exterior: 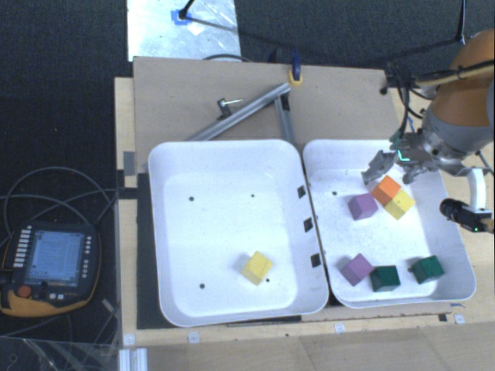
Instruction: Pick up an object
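Note:
My gripper [395, 169] hangs over the back of the right bin [332, 161], its fingers [377, 165] spread open with nothing between them. Just in front of it lies an orange block [386, 189], touching a yellow block [401, 205]. A purple block [361, 205] sits left of those two. Along the front of that bin lie another purple block [356, 268], a dark green block [384, 277] and a green block [426, 268]. In the left bin [178, 168] a lone yellow block [257, 267] rests near the front.
A metal bar [240, 110] lies slanted on the board behind the bins. A teach pendant [46, 269] with its cable sits far left. A black fitting [464, 213] juts over the right bin's right rim. A shiny sheet [182, 14] lies at the back.

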`<state>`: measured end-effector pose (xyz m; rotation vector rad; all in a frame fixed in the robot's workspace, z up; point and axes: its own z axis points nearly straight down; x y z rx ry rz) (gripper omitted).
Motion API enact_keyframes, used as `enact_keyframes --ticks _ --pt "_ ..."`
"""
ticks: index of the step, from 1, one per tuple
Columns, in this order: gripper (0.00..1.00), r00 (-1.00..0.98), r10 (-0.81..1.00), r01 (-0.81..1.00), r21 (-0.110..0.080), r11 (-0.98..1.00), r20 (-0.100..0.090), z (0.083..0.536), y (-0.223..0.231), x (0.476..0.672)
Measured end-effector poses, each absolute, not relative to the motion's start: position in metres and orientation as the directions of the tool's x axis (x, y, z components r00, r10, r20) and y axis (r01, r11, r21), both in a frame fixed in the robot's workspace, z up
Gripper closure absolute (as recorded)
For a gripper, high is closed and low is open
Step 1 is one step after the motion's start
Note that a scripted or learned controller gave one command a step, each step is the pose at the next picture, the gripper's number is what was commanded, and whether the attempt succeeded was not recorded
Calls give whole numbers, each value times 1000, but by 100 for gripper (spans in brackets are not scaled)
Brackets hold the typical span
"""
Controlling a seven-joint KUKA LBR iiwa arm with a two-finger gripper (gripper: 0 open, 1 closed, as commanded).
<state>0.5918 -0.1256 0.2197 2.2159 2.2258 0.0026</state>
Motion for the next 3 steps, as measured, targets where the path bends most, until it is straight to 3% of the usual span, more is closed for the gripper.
enact_keyframes --ticks 2,3 --pt "0 -3 1000 1000 -3 3 1 111 -119 586" --pt "0 -3 1000 1000 -1 3 0 89 -119 586"
